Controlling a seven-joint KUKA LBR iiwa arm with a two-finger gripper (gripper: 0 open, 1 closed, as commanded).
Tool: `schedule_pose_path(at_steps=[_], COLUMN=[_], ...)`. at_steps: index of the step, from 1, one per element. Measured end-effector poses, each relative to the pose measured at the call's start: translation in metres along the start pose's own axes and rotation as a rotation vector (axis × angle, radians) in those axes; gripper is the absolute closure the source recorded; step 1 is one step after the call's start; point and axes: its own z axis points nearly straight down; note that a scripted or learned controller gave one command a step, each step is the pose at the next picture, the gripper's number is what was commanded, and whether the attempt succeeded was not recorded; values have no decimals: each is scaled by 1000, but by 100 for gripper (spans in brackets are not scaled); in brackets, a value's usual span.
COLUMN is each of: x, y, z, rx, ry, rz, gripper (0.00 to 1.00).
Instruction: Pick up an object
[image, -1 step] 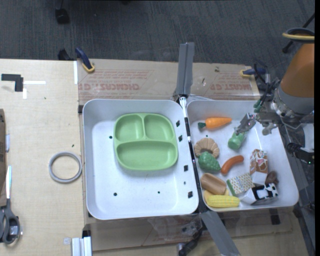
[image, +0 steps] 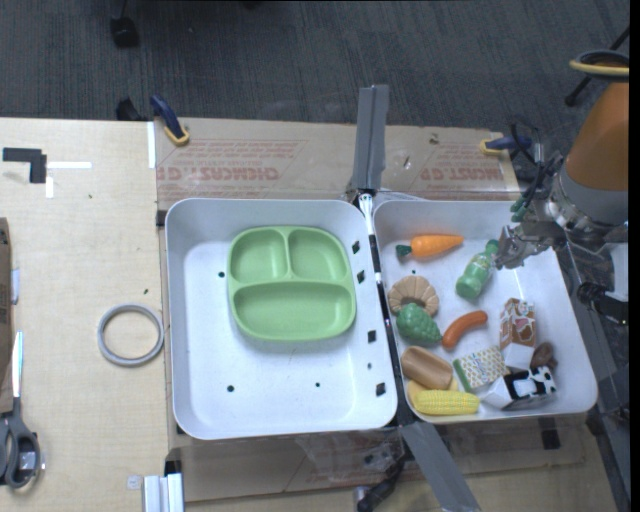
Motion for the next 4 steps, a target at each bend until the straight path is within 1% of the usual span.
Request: schedule_pose_path(at_steps=[1, 2, 3, 4], x=[0, -7, 15, -33], y=[0, 21, 74, 28], z=[0, 107, 107, 107], rx=[0, -3, -1, -4], ry=[0, 0, -1, -1], rz=[0, 20, -128, -74], gripper=[0, 0, 0, 0])
